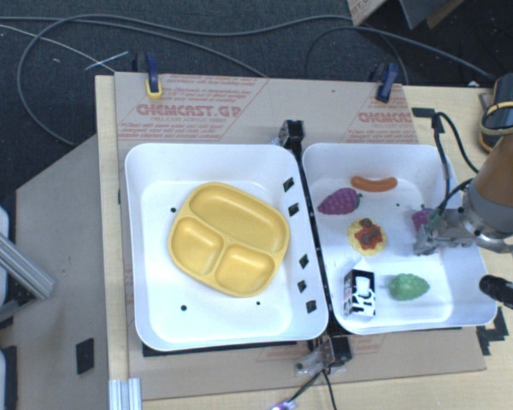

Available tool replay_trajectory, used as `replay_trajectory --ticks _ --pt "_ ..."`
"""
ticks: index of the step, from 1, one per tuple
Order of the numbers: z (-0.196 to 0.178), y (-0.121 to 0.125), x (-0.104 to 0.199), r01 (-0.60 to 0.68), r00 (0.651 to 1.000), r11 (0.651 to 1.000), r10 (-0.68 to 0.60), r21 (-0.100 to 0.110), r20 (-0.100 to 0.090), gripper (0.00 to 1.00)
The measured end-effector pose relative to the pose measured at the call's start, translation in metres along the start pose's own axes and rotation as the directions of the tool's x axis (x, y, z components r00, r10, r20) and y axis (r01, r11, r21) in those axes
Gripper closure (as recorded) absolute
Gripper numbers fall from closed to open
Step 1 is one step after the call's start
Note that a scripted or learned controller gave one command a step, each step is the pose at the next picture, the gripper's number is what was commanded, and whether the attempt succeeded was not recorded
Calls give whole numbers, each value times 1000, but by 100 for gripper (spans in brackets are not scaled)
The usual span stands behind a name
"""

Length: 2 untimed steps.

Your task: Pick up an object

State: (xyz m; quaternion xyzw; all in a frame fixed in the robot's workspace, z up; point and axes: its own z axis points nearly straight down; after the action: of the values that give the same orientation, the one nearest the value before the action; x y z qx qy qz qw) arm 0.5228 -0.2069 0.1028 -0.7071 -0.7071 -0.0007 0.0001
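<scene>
Camera view shows you the gripper (pixel 429 236) low in the right bin (pixel 462 314) beside a small purple object (pixel 420 219); finger state unreadable, you cannot tell.

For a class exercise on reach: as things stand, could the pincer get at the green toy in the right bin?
Probably yes. The green toy lies apart from its neighbours, with bare floor around it, just below the pincer.

The gripper (pixel 427 233) hangs low over the right bin (pixel 470 310), just beside a small purple item (pixel 420 219); a sausage (pixel 374 183), grapes (pixel 339 201), green toy (pixel 408 286) and carton (pixel 360 294) lie nearby, a yellow tray (pixel 229 238) in the left bin (pixel 154 314)
</scene>
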Motion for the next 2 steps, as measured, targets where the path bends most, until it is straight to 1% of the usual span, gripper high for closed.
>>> replay_trajectory --ticks 1,2 --pt "-45 1 6 2 1000 1000 -2 -4 3 100" --pt "-100 11 11 2 1000 1000 -2 -5 3 100"
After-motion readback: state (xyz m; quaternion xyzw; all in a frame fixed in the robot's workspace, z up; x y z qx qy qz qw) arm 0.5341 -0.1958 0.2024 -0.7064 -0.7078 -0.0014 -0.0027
